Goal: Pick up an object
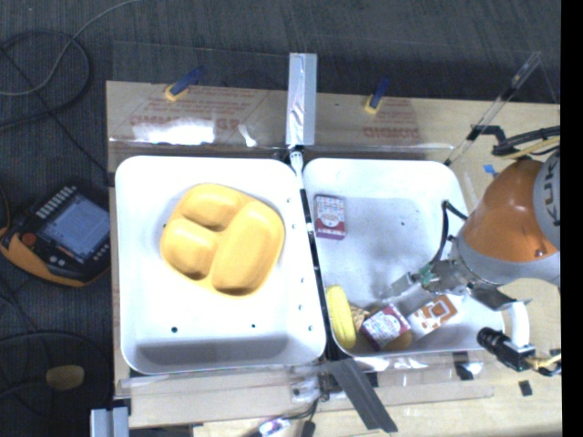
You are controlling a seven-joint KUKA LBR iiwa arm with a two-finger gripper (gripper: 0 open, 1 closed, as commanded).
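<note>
My gripper (pixel 426 282) reaches in from the right and hangs low over the front right part of the right bin (pixel 383 178). Just below it lie an orange and white packet (pixel 434 316) and a maroon packet (pixel 386 328), side by side near the front wall. A yellow banana-shaped piece (pixel 340 318) lies along the bin's front left corner. A small red and white packet (pixel 330 217) rests apart at the back left. The arm's orange band (pixel 508 209) covers the bin's right wall. I see nothing held in the gripper.
The left bin (pixel 146 335) holds a big yellow lumpy object (pixel 221 238) in its middle. A divider ridge (pixel 310 244) separates the two bins. A handheld pendant (pixel 62 235) lies on the floor to the left, with cables around it.
</note>
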